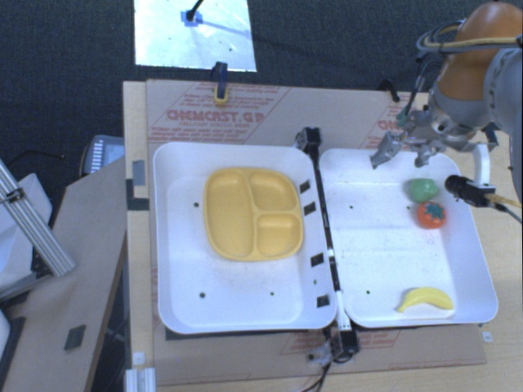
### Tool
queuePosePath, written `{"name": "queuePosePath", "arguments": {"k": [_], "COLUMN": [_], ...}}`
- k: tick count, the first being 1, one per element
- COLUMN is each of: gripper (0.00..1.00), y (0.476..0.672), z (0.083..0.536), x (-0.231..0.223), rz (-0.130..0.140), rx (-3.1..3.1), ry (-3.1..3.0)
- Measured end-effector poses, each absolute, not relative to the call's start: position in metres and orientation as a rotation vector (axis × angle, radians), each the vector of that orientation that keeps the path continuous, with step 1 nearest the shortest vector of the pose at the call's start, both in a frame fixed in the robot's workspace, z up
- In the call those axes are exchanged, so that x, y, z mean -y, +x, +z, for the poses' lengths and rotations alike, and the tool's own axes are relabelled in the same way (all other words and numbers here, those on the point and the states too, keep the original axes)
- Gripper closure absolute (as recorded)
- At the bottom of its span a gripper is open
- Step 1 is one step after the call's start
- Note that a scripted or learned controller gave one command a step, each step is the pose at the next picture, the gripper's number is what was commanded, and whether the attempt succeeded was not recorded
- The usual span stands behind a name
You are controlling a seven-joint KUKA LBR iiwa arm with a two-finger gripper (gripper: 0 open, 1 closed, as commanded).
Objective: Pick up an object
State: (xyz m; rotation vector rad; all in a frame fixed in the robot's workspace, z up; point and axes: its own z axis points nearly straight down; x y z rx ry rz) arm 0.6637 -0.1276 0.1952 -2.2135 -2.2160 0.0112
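Two shallow white bins are sitting side by side on the bench (245, 104), meeting along a dark clipped seam down the middle. The left bin (176, 292) is holding a yellow divided plate (252, 213), lying flat a little above the bin's centre, with one large compartment and two smaller ones, all of them bare.

The right bin (376, 251) is carrying three toy foods. A green fruit (422, 189) is lying near the bin's far right corner, and an orange-red fruit with a green top (431, 215) is sitting just beside it, on the near side, so close that they may be touching. A yellow banana (426, 300) is resting well apart from them, close to the near right corner.

The gripper (404, 150) is hanging over the far edge of the right bin, near the green fruit, with its fingers spread apart and nothing between them.

The arm (482, 64) is being cut off by the right edge, and cables are hiding part of the wrist. Whether the fingertips are touching the bin is hard to tell.
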Motion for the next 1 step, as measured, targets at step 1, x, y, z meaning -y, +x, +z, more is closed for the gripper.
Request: {"name": "queuePosePath", "arguments": {"k": [1], "gripper": [0.0], "y": [0.6667], "z": [0.2042], "x": [0.1273], "rz": [-0.002], "rx": [2.226], "ry": [-2.219]}}
